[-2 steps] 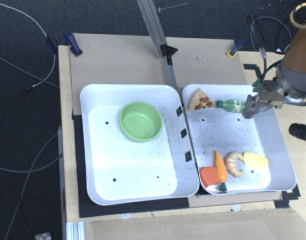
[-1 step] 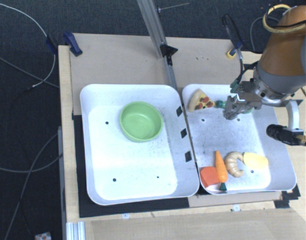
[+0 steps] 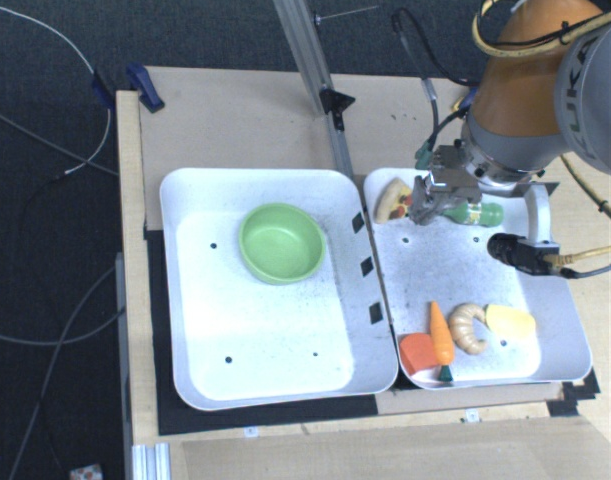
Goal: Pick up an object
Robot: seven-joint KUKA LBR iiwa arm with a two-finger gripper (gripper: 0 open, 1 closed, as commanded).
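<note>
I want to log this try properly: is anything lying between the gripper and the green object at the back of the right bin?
Nothing visible does. The gripper sits at the back of the right bin, right beside the green object. The carrot and the other pieces lie along the front edge, apart from it.

bins [image 3: 255, 378]: white plastic, speckled, matt | bowl [image 3: 281, 242]: green plastic, smooth | bench [image 3: 225, 118]: bare wood, matt

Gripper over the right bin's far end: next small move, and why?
Probably a short straight descent. The two-finger gripper hangs over the far end of the right white bin, beside a pale food slice and a green bottle-like item lying partly under the wrist. Nothing shows between its fingers, and whether they are open or shut is hard to tell.
</note>
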